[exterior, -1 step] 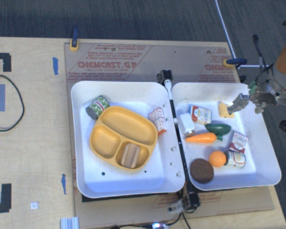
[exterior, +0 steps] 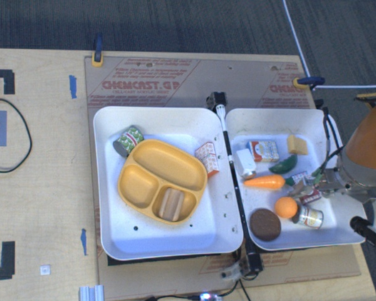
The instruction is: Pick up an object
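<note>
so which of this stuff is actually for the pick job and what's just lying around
For the job:
- gripper, over the right bin
- orange ball
- carrot
- small jar
- brown disc
- green pepper

Lying about:
- yellow divided tray in the left bin
- black cable on the bench

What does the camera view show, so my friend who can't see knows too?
The robot's claw reaches into the right bin beside a carrot, an orange and a small jar. The left bin holds a yellow divided plate.
</note>
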Controlling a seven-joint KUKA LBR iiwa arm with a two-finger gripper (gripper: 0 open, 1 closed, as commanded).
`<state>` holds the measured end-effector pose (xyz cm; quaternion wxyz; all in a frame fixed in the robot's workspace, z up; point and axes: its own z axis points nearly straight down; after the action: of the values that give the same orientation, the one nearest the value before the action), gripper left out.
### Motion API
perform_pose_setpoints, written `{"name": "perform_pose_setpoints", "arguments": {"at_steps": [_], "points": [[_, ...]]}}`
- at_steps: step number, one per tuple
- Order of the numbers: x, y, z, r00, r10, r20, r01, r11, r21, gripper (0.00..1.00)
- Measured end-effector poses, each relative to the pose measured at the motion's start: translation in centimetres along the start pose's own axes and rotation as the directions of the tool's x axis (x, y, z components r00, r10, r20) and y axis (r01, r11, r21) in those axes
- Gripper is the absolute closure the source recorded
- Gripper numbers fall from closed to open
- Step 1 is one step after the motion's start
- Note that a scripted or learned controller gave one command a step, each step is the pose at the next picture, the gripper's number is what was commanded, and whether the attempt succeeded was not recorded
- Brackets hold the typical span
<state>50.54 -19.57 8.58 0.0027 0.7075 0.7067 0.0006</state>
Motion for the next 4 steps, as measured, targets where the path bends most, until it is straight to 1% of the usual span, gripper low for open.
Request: {"name": "perform_pose_setpoints", "arguments": {"at_steps": [1, 2, 3, 4], "points": [[0.0, 0.2, -1.1, 1.000, 0.000, 0.002, 0.000, 1.000, -0.005, 1.00], [8.3, -2.5, -10.1, 1.000, -0.003, -0.003, 0.003, 1.000, 0.003, 1.00], [15.5, -2.5, -10.0, 1.000, -0.003, -0.005, 0.003, 1.000, 0.005, 1.00], [15.5, -2.3, -11.0, 1.000, -0.003, -0.004, 0.003, 1.000, -0.001, 1.00]]}}
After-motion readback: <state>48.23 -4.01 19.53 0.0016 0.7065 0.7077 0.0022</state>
